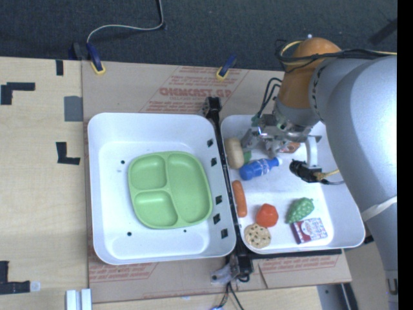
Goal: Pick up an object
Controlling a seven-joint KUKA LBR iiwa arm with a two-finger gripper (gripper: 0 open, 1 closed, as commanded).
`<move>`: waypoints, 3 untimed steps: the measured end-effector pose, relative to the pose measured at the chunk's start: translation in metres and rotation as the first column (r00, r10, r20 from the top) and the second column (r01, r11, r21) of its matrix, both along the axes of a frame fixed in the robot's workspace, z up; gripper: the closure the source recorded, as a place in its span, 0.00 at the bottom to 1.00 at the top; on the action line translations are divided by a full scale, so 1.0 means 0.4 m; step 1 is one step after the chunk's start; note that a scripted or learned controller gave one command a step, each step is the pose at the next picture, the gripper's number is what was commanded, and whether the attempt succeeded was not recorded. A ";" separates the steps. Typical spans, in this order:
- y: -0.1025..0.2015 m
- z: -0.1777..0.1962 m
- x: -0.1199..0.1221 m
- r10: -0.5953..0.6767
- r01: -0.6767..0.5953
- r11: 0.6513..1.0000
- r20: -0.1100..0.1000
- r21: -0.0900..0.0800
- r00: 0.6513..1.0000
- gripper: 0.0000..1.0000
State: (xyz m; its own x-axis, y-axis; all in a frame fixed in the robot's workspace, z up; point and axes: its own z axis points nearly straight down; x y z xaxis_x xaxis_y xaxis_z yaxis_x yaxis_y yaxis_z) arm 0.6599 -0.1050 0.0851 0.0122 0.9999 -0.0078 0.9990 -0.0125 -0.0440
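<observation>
A pale wooden bench [39, 192] is seen from above, marked with short black tape strips [64, 154] towards its left edge. Its middle is covered by a brown cardboard sheet [148, 92] printed in red, held at the far edge by two yellow-tipped clamps [226, 66]. Beyond the far edge, dark carpet [226, 11] is crossed by a thin cable [129, 28].

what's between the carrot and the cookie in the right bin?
Camera view: bare white bin floor between carrot and cookie; the tomato sits just right of that gap.
</observation>
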 end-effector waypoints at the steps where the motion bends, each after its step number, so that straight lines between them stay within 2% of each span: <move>1: 0.000 0.000 0.000 0.000 0.000 1.000 0.000 0.000 1.000 0.00; 2: -0.005 -0.001 0.001 0.002 -0.002 1.000 -0.001 0.005 1.000 0.00; 3: -0.003 0.000 0.000 0.001 -0.001 1.000 -0.001 0.003 1.000 0.00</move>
